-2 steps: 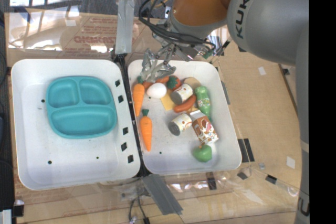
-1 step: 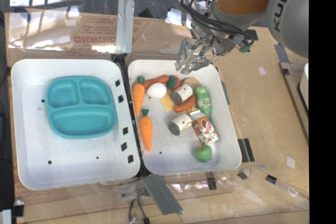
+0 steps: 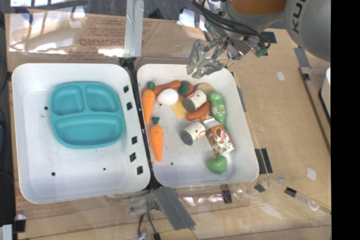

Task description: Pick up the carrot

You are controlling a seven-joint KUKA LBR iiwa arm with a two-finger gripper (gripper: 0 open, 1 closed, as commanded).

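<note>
The gripper (image 3: 203, 62) hangs over the far rim of the right bin (image 3: 243, 121). Its fingers stand slightly apart, and nothing is between them. Two carrots lie in this bin, both to the left of the gripper and closer to the camera. One carrot (image 3: 148, 105) lies near the bin's left wall. The second carrot (image 3: 156, 142) lies just below the first one, further from the gripper. A white egg (image 3: 167, 97) rests below the gripper, beside the first carrot.
</note>
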